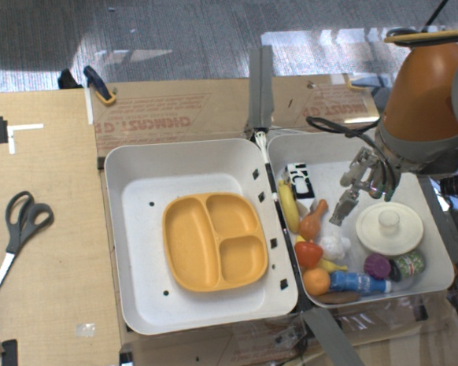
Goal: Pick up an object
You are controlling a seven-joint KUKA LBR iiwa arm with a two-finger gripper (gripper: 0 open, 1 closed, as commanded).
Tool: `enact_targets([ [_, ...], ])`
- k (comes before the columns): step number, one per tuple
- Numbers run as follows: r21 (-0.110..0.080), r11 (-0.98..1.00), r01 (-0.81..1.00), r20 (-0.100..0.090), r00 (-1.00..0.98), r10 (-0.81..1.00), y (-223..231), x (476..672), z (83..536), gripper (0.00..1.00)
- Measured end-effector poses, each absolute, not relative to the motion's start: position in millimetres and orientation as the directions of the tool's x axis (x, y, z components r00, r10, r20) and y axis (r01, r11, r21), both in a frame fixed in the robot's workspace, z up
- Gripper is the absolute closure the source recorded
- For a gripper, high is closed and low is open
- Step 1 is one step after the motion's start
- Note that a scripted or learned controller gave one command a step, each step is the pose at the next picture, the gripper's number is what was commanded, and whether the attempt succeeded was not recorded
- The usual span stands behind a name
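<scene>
Nearest the camera, along the front wall of the right bin (449, 275), I see a blue marker-like tube (362, 284) lying flat, with an orange ball (316, 281) at its left end and a purple ball (378, 267) and a green patterned ball (409, 265) just behind it. A red tomato-shaped toy (308, 252) sits behind the orange ball, touching a small white lump (334, 246). The white lidded dish (389, 228) stands to the right of these. Further back lie a toy drumstick (313, 219), a yellow banana (288, 205) against the bin's left wall, and a black and white card (298, 180).

The left bin (132, 249) holds 1 yellow divided plate (215, 240); scissors (18, 230) lie well apart on the bench.

The gripper (361, 190) hangs over the right bin, between the drumstick and the dish, tilted down and left. Its fingers look spread apart and I see nothing between them, so I judge it open and empty.

By my reading the pick is not yet done: the arm is over the cluttered bin but no object is lifted. The closing and the lift are left, with the drumstick or dish the nearest candidates.
</scene>
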State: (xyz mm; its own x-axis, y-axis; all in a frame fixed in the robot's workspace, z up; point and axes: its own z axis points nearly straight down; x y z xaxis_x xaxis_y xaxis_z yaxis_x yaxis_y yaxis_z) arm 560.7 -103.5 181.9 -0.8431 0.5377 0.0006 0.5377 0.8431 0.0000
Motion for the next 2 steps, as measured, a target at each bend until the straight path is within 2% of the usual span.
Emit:
enact_targets([
  [1, 0.001, 0.775, 0.632, -0.002, -0.775, 0.632, -106, 581.0, 103, 0.00],
  [2, 0.000, 0.815, 0.579, -0.007, -0.815, 0.579, -100, 513.6, 94, 0.00],
])
